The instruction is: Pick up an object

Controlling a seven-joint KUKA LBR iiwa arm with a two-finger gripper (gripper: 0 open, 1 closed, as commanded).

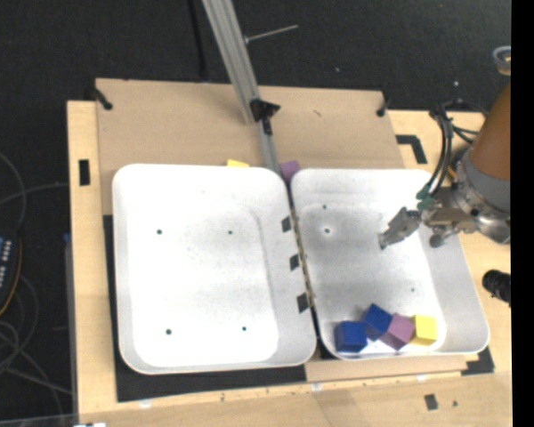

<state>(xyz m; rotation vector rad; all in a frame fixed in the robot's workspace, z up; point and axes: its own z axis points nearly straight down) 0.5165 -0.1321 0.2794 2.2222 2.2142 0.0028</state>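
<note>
Several small blocks lie bunched at the near end of the right bin (445, 265): a blue block (351, 335), a second blue block (377, 317), a purple block (398, 329) and a yellow block (425, 329). My gripper (399, 229) hangs over the middle of the right bin, reaching in from the right and tilted toward the left. It is well above and behind the blocks, and nothing shows in it.
The left bin (200, 265) stands beside the right one. A yellow block (238, 163) and a purple block (289, 169) lie outside, behind the bins' far rims. A metal pole (236, 52) slants up from there.
</note>
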